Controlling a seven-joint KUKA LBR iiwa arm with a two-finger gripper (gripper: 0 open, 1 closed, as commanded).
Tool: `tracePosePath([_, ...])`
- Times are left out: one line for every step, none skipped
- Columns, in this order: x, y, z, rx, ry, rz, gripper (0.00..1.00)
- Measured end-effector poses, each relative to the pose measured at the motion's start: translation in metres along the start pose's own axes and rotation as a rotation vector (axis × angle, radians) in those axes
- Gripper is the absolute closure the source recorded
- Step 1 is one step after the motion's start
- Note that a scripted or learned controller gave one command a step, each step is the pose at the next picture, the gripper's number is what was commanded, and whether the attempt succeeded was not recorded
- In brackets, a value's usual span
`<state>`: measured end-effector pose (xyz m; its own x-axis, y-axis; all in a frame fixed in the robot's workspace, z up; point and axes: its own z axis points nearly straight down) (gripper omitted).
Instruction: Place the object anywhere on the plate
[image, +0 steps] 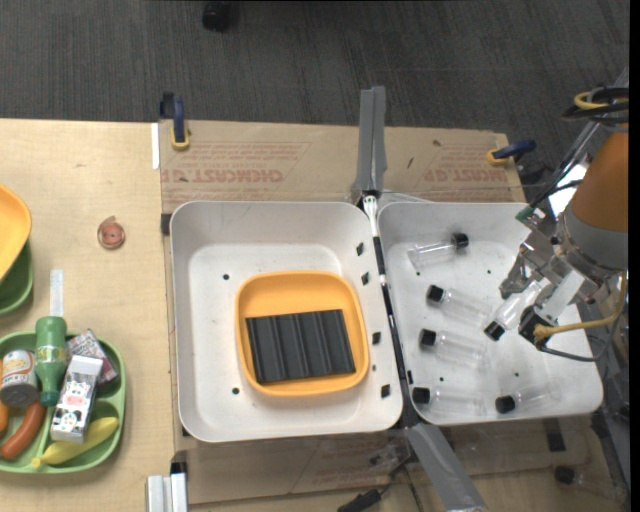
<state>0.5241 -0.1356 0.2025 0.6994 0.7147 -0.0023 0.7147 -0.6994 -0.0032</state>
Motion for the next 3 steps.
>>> tracePosePath([0.013, 0.085, 0.002, -0.001, -0.002, -0.228, 1.0])
tracePosePath([0.05, 0.129, -0.053, -0.004, -0.001, -0.507, 1.0])
tracePosePath([0.042, 0.148, -0.071, -0.005, -0.001, -0.786, 1.0])
